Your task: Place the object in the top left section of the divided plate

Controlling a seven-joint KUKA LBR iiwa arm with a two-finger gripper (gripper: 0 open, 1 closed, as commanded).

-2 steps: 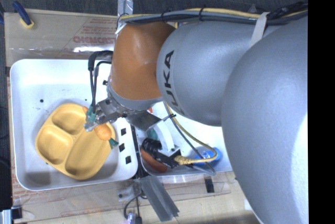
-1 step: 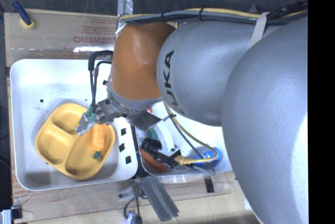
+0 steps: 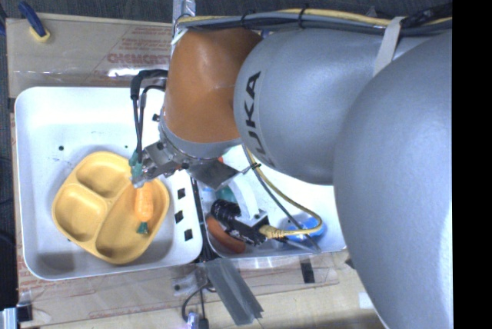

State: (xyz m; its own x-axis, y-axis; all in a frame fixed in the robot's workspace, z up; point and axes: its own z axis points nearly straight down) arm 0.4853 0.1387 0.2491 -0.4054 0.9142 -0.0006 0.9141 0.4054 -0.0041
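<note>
Reaching in from the right of the camera view, the grey arm point(image 3: 346, 89) with its orange band point(image 3: 200, 81) covered most of the scene, and its gripper point(image 3: 139, 177) hung over the right rim of a yellow divided plate point(image 3: 77, 208). Whether the gripper was open or closed could not be made out, as its tip was small and dark against the plate. Just below that tip lay the orange object point(image 3: 144, 202), long and narrow with a green lower end, resting in the plate's largest section on the right side; contact between the two was unclear. The plate sat in the lower part of the left white bin point(image 3: 54, 120). The arm hid nearly all of the right bin point(image 3: 304, 197), where a reddish-brown rounded thing point(image 3: 219, 237) showed at the near edge. A small blue and yellow item point(image 3: 32, 20) lay on the bench beyond the left bin's far corner.
</note>
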